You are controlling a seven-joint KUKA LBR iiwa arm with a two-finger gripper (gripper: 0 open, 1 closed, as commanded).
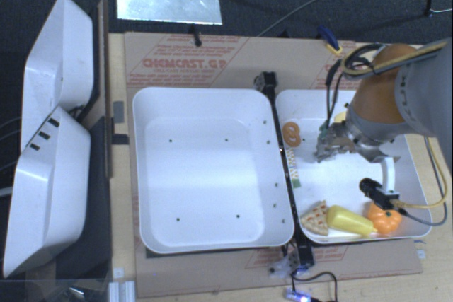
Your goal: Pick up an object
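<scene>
Claw [327, 146] hangs low in my right bin [354, 187]; whether it is apart or together I cannot tell. Left of me sits the other bin [205, 173]. Toward the near corner lie a yellow pepper [349, 221], long axis across the bin, tip pointing toward the pizza slice [316, 218], and a pumpkin [384, 218]. A pretzel [291, 133] lies just left of my claw by the wall; reaching there, I judge I might strike that wall.

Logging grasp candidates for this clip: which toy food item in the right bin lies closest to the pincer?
The pretzel, alone by the bin's left wall, just left of the pincer. The pizza slice, yellow pepper and orange pumpkin cluster at the front edge.
</scene>
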